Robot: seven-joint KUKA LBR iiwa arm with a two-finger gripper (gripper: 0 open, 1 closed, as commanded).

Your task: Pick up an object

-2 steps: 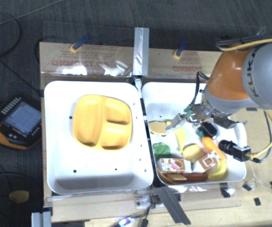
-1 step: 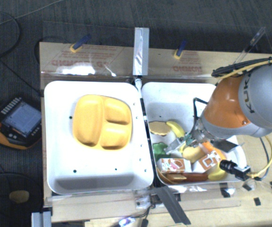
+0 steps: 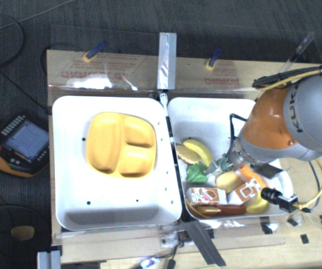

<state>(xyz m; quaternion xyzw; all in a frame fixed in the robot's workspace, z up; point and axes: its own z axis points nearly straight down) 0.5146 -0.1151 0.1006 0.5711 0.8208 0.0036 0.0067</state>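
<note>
Yellow divided tray point(image 3: 120, 144) fills left bin point(image 3: 65, 206). Right bin point(image 3: 205, 114) crowded: banana point(image 3: 196, 150), green item point(image 3: 196, 174), pale potato-like piece point(image 3: 228, 180), cartons point(image 3: 205, 195). Arm point(image 3: 273, 125) overhangs pile; gripper point(image 3: 232, 160) buried among items, its grip unreadable.

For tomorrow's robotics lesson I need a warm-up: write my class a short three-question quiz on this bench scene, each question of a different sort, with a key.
1. True or false: the yellow divided tray lies in the left bin.
2. Multiple choice: the arm reaches over which bin? A) left bin B) right bin C) neither
3. Short answer: what colour is the leafy toy beside the banana?

Key
1. True.
2. B. The arm comes down over the pile of toy food there.
3. Green.
</note>
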